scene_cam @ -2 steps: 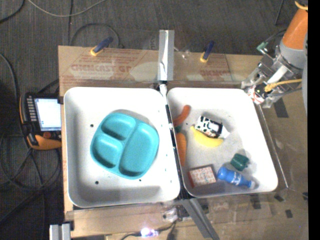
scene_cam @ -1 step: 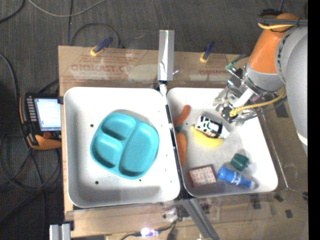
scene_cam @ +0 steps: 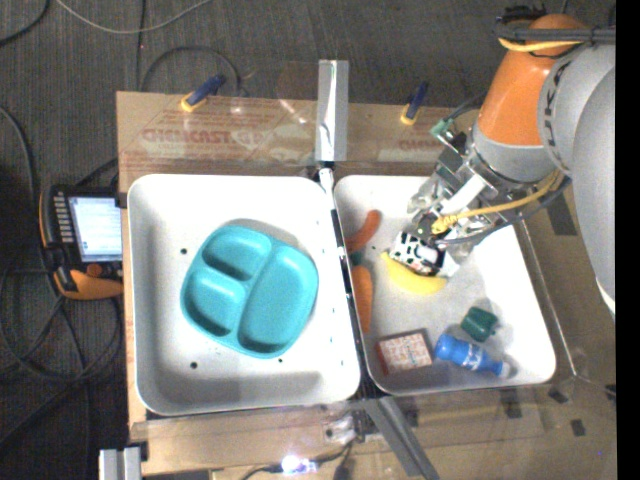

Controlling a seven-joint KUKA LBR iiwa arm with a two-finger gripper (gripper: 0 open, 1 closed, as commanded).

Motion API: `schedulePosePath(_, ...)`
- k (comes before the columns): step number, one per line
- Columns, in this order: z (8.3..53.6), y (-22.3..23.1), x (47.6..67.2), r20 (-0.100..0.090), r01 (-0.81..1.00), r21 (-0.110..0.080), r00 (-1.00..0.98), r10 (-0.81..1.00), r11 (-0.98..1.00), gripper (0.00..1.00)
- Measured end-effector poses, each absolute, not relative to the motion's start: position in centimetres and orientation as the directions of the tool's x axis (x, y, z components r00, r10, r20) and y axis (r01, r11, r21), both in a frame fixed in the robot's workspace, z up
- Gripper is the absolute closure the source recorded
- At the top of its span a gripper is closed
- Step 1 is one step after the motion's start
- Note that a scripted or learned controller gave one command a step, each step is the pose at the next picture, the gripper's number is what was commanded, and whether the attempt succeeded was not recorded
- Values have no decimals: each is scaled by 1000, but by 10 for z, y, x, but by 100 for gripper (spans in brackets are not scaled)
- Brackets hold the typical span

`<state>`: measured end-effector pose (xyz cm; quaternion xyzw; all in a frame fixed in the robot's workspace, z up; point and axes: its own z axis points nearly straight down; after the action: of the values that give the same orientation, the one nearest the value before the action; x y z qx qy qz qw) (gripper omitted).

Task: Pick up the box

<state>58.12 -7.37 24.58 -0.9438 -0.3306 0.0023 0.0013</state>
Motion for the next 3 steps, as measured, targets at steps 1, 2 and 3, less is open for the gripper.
schedulePosePath(1, 264, -77, 595, -3, 632, -4, 775, 632, -775, 100)
schedulePosePath(2, 329, -82, 583, -3, 673, -2, 740, 673, -740, 100)
schedulePosePath(3, 182, -67, 515, -5, 687, -6, 727, 687, -727, 100)
